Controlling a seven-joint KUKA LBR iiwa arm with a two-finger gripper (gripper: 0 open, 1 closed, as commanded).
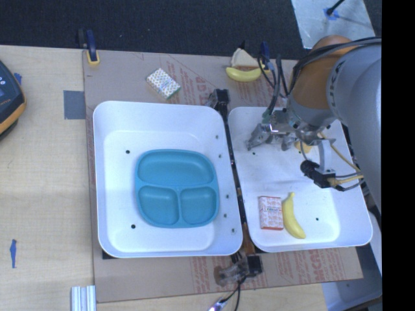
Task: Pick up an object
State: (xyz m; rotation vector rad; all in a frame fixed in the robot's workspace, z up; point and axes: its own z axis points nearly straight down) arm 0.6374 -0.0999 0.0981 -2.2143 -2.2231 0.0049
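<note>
Table (45,193) carries 2 white bins side by side on a cardboard sheet (194,76).

Left bin (107,173): holds 1 blue divided plate (176,188), 3 compartments, lying flat near the bin's centre.

Right bin (343,229): holds 1 banana (293,217) and 1 small packet (270,212) with red print. The 2 lie just beside each other at the near side of the bin, packet to the left of the banana. Both rest on the bin floor.

Arm (353,83): reaches in from the right, over the far part of the right bin. Pincer (269,135) sits low above the bin's far left area, well apart from the banana and packet. Its opening cannot be told at this resolution; nothing is seen in its grip. A black fitting with cables (318,172) hangs below the wrist, over the bin's middle.

Outside the bins: a second banana with a pale wedge (245,70) lies on the cardboard beyond the right bin; a small patterned box (163,82) lies beyond the left bin. A dark device with an orange edge (10,99) sits at the table's left margin.
</note>
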